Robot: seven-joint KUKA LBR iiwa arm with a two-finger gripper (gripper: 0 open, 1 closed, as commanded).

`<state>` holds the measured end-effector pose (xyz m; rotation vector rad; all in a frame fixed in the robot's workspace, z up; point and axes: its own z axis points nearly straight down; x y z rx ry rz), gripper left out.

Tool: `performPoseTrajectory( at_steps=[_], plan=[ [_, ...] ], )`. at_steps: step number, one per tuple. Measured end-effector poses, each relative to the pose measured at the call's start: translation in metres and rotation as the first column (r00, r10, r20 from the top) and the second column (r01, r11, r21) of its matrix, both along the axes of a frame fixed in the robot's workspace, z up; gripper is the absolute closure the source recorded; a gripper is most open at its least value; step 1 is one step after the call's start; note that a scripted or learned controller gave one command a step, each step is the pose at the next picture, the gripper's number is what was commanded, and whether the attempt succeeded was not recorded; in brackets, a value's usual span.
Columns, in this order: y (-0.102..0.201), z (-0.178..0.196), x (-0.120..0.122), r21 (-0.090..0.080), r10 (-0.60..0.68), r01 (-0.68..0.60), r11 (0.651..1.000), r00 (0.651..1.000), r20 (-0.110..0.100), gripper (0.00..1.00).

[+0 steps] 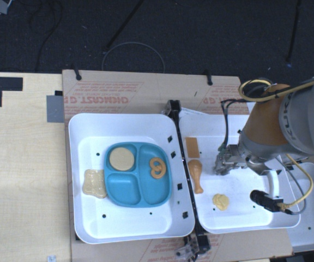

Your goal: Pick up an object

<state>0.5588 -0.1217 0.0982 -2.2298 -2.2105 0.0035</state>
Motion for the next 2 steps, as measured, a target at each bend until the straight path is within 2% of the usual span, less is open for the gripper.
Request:
performPoseTrajectory(
  at_steps=[1, 2],
  plan=[
    [-0.004, 0.062, 0.001, 0.0, 0.002, -0.002, 1.0, 1.0, 0.004, 1.0],
    [-0.006, 0.105, 0.002, 0.0, 0.009, -0.009, 1.0, 1.0, 0.005, 1.0]
  ],
)
